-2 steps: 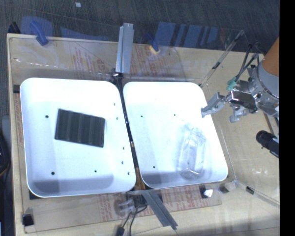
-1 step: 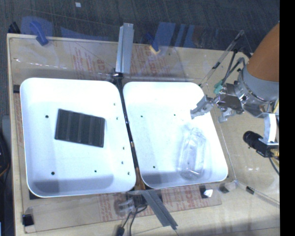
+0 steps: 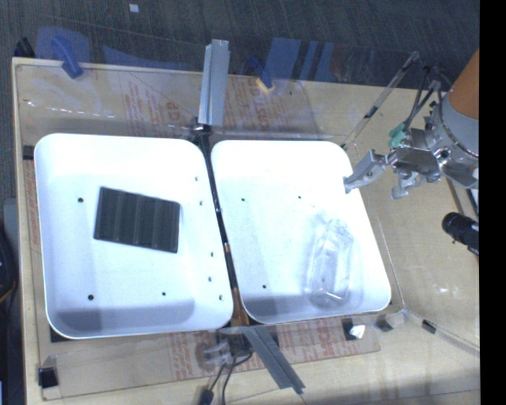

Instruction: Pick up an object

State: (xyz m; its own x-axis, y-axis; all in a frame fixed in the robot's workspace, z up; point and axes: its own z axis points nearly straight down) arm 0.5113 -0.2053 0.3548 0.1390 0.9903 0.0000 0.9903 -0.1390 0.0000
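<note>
Two bins: the left bin [image 3: 42, 226] holds one dark ridged slab [image 3: 137, 219]; the right bin [image 3: 261, 310] holds one clear bottle [image 3: 327, 264], near-right. The gripper [image 3: 379, 180] hovers over the right bin's far-right rim, fingers apart, empty.

Bare floor surrounds the clear object [image 3: 327, 261] in the right bin [image 3: 261, 226], walls its nearest obstacles.

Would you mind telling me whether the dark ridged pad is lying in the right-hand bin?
No, the dark ridged pad lies flat in the left bin, while the right bin holds a clear plastic item.
</note>
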